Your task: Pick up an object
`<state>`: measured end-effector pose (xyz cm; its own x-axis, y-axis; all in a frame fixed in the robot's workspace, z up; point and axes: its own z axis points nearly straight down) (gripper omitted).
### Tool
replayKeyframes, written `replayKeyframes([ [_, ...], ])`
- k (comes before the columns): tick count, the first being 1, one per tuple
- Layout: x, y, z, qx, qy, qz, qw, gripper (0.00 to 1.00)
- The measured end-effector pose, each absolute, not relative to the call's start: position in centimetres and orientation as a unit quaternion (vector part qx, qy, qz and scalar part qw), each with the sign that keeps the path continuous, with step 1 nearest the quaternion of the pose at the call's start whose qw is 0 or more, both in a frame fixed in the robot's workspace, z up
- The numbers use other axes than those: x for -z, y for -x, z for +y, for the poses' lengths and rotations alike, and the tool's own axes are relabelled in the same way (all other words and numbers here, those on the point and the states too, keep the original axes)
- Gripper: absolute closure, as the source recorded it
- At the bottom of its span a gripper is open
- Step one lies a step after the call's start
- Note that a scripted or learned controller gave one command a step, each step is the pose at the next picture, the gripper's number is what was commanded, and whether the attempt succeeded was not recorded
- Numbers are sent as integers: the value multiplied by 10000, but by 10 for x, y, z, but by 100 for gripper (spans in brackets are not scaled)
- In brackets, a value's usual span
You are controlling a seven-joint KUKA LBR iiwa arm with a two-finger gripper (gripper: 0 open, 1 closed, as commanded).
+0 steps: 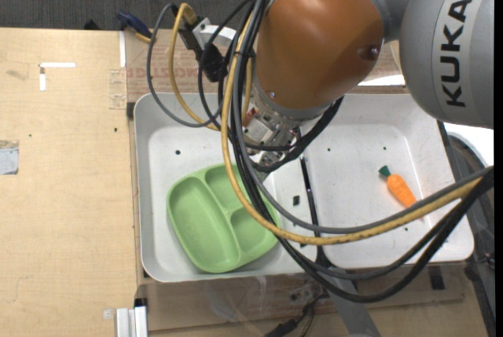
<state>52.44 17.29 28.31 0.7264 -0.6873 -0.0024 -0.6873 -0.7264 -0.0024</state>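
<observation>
The arm's orange band [318,37] blocked our view; we couldn't tell the gripper's state. We judged it might snag the green tray [212,221] beneath, missing the carrot [399,188] far right of it.

You work from a single fixed camera mounted above the worktop [63,170], looking down at a slant. The two white bins sit side by side in the lower half of the frame: the left bin [157,139] near centre, the right bin [424,163] toward the right edge. The arm [330,37] enters from the right and stands close under the lens, so its orange band and cables [236,170] cover the middle of the scene where the bins meet.
</observation>
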Motion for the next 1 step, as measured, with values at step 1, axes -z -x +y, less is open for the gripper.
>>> replayKeyframes([
  [1, -114, -504, 225, -19, 9659, 2591, 5, 100],
])
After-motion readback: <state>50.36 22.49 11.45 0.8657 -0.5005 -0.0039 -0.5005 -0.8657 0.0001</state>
